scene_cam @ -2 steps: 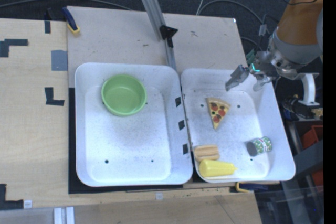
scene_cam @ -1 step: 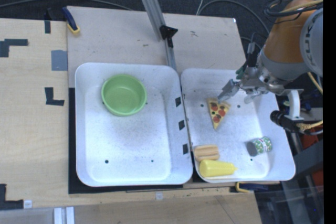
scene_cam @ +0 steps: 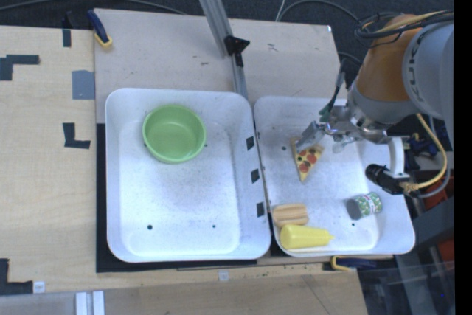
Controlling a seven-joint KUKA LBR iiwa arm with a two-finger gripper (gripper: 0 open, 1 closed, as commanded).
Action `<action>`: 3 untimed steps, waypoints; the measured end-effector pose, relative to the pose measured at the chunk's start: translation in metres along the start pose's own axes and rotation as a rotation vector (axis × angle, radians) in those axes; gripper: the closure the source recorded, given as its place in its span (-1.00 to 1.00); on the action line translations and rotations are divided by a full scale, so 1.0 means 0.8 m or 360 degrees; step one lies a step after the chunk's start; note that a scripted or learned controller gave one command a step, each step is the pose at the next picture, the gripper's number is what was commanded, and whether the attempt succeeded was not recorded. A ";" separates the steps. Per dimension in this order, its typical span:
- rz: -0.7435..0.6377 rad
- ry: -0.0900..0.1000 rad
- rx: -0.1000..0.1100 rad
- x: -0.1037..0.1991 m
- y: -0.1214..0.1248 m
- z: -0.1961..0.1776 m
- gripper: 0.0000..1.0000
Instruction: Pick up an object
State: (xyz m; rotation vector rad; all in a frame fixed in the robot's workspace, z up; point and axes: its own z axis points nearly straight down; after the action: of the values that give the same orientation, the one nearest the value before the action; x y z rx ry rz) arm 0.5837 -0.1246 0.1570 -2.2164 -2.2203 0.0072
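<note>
Pizza slice [scene_cam: 307, 161] lies in the right bin [scene_cam: 383, 236], and my jaws [scene_cam: 316, 133] hang just above its crust end; how wide they stand I cannot tell, and I see nothing held. It looks thin and flat, so I judge I might slide off it or scrape the bin floor. A bun [scene_cam: 290, 215], a yellow piece [scene_cam: 304, 236] and a small can [scene_cam: 366, 205] sit nearer the front. A green bowl [scene_cam: 174, 133] sits in the left bin [scene_cam: 184, 232]. Pale tabletop [scene_cam: 44, 158], dark floor behind.
</note>
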 end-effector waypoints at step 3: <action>0.0000 -0.0001 -0.0017 0.008 0.003 -0.016 1.00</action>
State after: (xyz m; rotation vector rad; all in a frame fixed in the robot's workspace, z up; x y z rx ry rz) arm 0.5861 -0.1184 0.1701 -2.2223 -2.2261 -0.0041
